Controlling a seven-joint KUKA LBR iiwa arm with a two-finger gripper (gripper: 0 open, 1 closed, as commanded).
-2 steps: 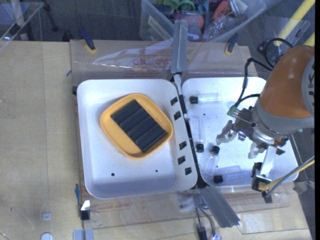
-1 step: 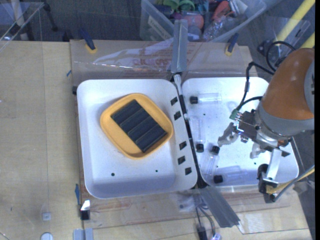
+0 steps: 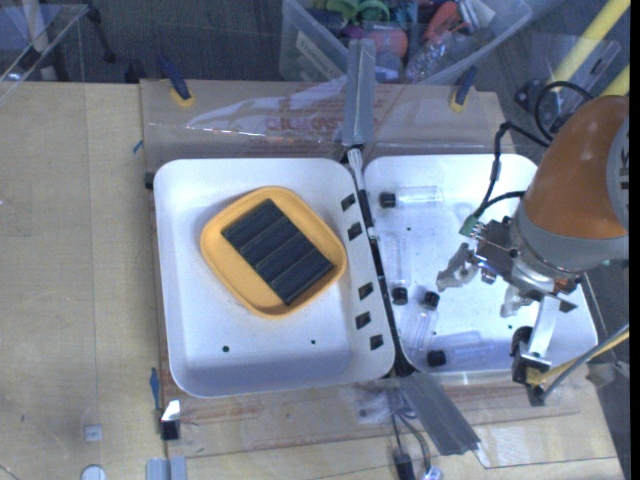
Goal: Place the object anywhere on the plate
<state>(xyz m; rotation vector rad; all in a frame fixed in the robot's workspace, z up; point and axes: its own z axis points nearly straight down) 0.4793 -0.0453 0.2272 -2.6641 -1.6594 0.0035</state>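
A yellow-orange plate [image 3: 222, 258] lies in the left bin [image 3: 200, 348], left of the divider. On the plate rests a black ribbed rectangular block [image 3: 277, 251], lying flat and turned diagonally. My gripper [image 3: 478, 276] hangs over the right bin [image 3: 450, 233], well to the right of the plate and apart from the block. Nothing shows between it and the bin floor.
The right bin holds several clear tubes with black caps: one at the back [image 3: 412, 196], one near the front [image 3: 462, 351], and small black pieces [image 3: 430, 298] near the divider. A divider with black clips [image 3: 362, 258] separates the bins. A clear tub of colourful items [image 3: 400, 13] stands behind.
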